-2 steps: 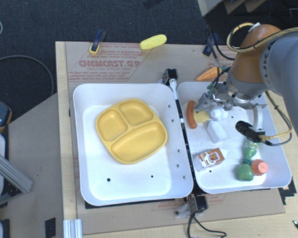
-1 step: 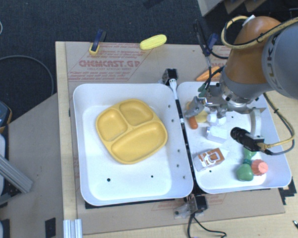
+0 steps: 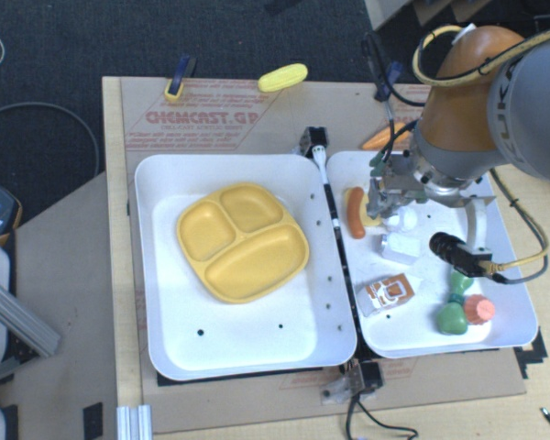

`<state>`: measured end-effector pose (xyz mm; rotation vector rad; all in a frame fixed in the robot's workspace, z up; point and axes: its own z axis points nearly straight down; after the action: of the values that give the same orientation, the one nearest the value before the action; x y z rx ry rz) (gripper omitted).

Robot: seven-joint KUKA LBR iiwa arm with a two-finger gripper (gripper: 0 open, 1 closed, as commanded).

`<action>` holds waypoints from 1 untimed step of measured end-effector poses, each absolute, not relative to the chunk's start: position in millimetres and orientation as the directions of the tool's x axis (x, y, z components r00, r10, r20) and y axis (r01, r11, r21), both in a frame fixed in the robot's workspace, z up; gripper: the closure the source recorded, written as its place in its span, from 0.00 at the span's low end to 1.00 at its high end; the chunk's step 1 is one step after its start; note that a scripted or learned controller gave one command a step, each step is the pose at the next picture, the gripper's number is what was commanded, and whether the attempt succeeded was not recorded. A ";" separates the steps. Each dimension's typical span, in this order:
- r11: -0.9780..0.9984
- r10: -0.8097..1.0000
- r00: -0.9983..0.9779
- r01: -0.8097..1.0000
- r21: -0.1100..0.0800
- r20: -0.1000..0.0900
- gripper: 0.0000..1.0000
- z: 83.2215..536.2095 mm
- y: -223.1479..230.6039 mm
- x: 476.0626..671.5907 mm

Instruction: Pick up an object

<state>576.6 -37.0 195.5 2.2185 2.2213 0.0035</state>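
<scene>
My gripper (image 3: 382, 202) hangs low over the upper left part of the right bin (image 3: 513, 246), under the grey arm with its orange band. Just to its left lies a red-orange sausage (image 3: 355, 211), close to the gripper or touching it. A small white block (image 3: 401, 246) sits just below the gripper. Nearer the front lie a brown and white packet (image 3: 390, 292), a green toy (image 3: 454, 313) and a small red piece (image 3: 480, 309). An orange carrot (image 3: 379, 138) peeks out behind the arm at the bin's far edge.
The left bin (image 3: 156, 246) holds a yellow divided plate (image 3: 243, 241). A yellow banana-shaped toy (image 3: 282, 78) and a blue clamp (image 3: 178, 77) lie on the board behind the bins. A black cable and plug (image 3: 458, 250) hang from the arm over the right bin.
</scene>
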 end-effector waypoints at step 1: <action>0.005 1.000 -0.005 1.000 -0.006 0.003 1.00 183.8 14.2 541.0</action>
<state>541.0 14.2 183.8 2.2207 2.2313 -0.0036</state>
